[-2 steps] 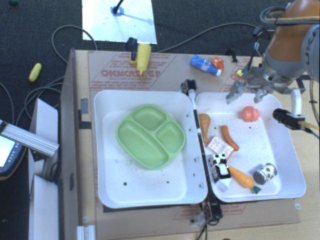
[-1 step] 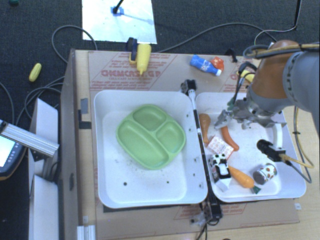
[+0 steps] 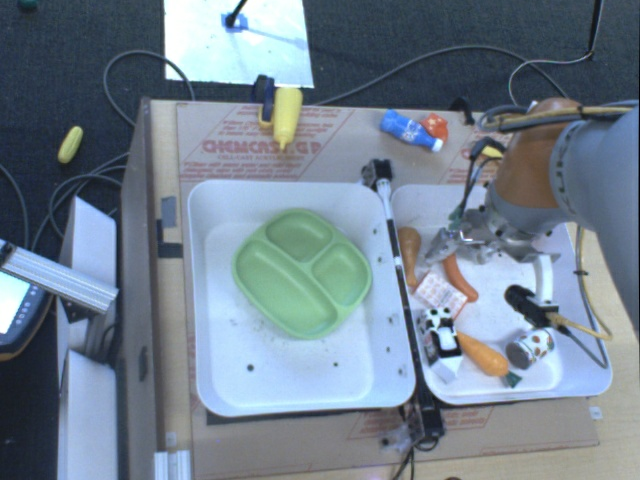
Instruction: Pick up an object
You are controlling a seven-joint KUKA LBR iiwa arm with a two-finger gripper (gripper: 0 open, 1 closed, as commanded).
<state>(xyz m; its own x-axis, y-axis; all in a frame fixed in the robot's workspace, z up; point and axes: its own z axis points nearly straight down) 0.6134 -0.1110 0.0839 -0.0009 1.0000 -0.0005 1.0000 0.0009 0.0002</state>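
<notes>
Dark carpet, cardboard-topped bench [image 3: 330, 133], two white bins [image 3: 300, 388], gripper [image 3: 452, 243] opening hidden, cannot tell

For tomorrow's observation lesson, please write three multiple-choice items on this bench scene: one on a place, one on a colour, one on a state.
1. Where is the divided plate?
A. left bin
B. right bin
C. the floor

2. What colour is that plate?
A. red
B. green
C. blue

3. How does the plate lie?
A. hollows facing up
B. turned upside down
C. standing on its edge

Key:
1 A, it lies inside the left bin, apart from the toys in the right bin.
2 B, its whole surface is light green.
3 A, its three hollows face the camera.
</notes>
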